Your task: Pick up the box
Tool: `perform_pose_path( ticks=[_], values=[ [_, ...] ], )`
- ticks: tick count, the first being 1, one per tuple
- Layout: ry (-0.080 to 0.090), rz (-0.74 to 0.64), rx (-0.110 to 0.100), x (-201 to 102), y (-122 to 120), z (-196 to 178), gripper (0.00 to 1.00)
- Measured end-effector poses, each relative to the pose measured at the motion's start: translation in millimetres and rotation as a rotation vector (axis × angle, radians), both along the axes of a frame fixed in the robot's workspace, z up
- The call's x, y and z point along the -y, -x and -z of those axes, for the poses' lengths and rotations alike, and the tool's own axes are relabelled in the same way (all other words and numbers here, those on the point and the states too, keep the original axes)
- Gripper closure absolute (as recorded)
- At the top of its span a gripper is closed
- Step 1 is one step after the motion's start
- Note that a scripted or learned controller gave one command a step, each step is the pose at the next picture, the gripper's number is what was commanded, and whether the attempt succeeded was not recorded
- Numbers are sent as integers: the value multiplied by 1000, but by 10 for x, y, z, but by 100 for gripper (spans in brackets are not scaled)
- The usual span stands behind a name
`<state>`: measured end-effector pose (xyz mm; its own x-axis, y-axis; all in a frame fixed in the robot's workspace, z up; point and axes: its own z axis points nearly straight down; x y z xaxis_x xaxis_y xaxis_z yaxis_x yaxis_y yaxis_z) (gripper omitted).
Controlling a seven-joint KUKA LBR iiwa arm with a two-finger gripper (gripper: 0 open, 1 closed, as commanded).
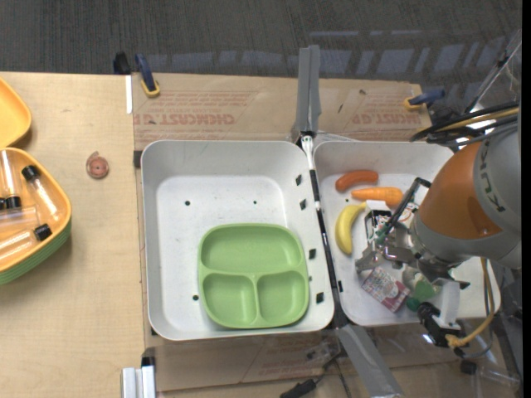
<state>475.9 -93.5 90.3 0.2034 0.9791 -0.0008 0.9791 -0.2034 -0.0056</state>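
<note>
The small flat cardboard box (383,286), printed in pink and white with a speckled pattern, lies tilted in the right white bin (353,309), near its front edge. It rests flat on the bin floor, corner pointing toward the front wall. Its far end is hidden beneath the arm's wrist, so its full outline cannot be made out.

Just one fixed cam up high, looking down at a slant on the surface (66,305), both bins mid-frame, arm (469,197) entering from the right edge.
</note>
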Motion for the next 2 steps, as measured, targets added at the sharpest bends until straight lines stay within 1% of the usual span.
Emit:
perform_pose_path(
  ticks=[2],
  values=[
    [0,0,0,0,0,0,0]
  ],
)
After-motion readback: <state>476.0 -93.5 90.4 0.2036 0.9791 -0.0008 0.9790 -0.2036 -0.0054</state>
